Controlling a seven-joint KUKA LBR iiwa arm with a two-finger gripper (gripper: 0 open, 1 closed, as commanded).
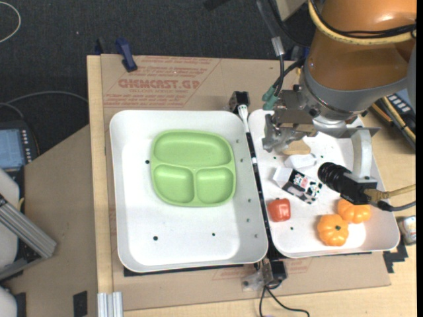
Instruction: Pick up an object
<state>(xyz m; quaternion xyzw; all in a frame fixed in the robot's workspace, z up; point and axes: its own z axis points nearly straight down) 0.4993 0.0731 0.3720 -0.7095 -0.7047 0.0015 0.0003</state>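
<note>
The hand (276,139) hung low over the far end of the right bin (370,243), and whether it was spread or pinching anything could not be told. Nearer the camera in that bin lay two orange pumpkins (332,230), a red piece (280,210) and a black-and-white item (304,183). A green divided plate (193,167) sat in the left bin (132,223).

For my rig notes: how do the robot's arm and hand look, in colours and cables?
The arm is bulky and rounded, with a glossy orange band above a grey wrist section. Dark cables run beside it, one with a green connector. The hand is small, grey metal.
</note>
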